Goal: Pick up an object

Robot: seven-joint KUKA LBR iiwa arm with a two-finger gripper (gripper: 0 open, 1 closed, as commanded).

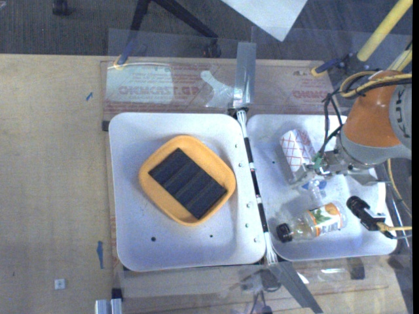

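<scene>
Two objects flank the end effector [313, 178]: carton [296, 148], bottle [313, 222].

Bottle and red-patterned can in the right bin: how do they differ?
The bottle is clear, with a black cap and orange label; the can is white with a red pattern. The bottle lies near the bin's front edge, pointing across it; the can lies farther back, beside the pincer. Both lie on their sides in the right bin.
</scene>
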